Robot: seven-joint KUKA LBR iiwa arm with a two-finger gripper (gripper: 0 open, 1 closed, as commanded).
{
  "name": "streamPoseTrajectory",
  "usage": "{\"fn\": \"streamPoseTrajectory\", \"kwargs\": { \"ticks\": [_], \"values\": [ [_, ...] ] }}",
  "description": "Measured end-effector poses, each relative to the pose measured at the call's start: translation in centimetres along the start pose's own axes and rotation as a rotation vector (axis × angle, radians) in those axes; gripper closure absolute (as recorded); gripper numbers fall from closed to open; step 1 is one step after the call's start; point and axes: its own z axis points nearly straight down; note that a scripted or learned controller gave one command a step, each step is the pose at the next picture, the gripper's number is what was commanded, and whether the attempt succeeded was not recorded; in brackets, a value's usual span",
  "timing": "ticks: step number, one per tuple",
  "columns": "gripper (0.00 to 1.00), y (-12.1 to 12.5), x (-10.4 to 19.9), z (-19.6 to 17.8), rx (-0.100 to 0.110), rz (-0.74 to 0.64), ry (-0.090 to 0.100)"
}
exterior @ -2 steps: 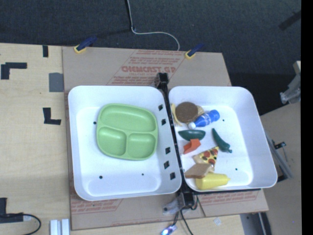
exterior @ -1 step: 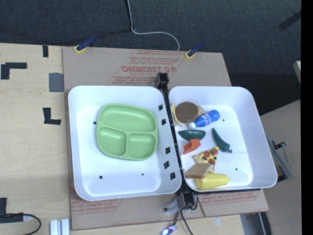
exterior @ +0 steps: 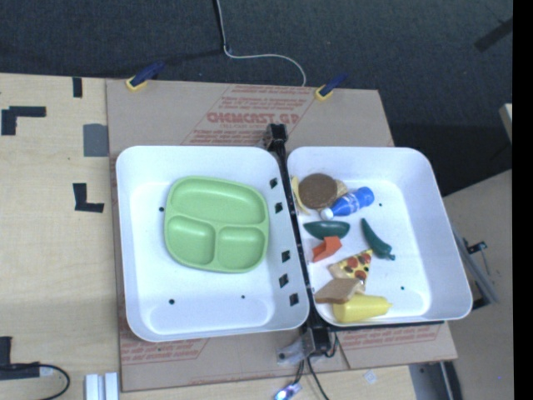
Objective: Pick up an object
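Observation:
The right bin holds several toy foods along its left side. A brown round cookie lies at the top, with a blue and white bottle just right of it. Below them are a dark green pepper, an orange wedge and a small green chili. A pizza slice, a brown bread piece and a yellow banana sit near the front wall.
The left bin bears a light green divided plate with three compartments. Both bins rest on a cardboard sheet on the wooden bench. A white cable loops over the dark floor behind.

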Motion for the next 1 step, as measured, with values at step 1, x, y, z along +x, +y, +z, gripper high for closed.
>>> {"fn": "streamPoseTrajectory", "kwargs": {
  "ticks": [1],
  "values": [
    [1.00, 0.08, 0.05, -0.99, -0.001, -0.001, -0.001]
  ]
}}
